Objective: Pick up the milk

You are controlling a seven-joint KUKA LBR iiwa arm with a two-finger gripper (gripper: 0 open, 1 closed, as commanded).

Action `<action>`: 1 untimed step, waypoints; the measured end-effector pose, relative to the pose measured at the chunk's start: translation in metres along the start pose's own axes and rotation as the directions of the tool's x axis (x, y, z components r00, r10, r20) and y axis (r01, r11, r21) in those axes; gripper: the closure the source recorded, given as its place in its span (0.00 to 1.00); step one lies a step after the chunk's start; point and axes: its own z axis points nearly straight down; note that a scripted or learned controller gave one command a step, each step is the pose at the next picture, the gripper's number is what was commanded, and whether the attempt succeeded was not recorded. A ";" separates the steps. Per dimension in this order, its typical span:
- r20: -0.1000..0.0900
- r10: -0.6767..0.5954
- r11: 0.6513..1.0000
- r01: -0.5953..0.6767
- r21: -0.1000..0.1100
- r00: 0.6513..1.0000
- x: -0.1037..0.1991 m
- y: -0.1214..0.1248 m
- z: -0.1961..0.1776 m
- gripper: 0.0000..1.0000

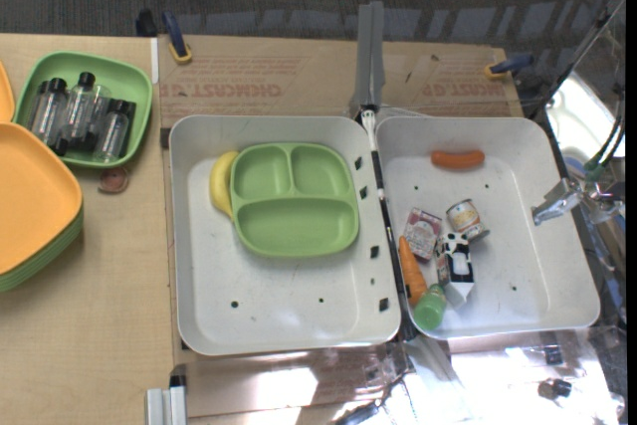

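Low in the right white bin point(528, 314), your black-and-white cow-print milk carton point(458, 264) lies touching a small tin can point(465, 217) and pink packet point(424, 234), so the metal gripper point(550, 207), finger state unreadable, risks seizing a neighbour.

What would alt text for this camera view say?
Two white bins sit side by side: the left bin holds a green divided plate, the right bin a cow-patterned milk carton, carrot, sausage and small packets.
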 end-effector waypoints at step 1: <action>-0.001 -0.078 0.997 0.078 0.001 0.997 0.068 -0.001 0.122 0.00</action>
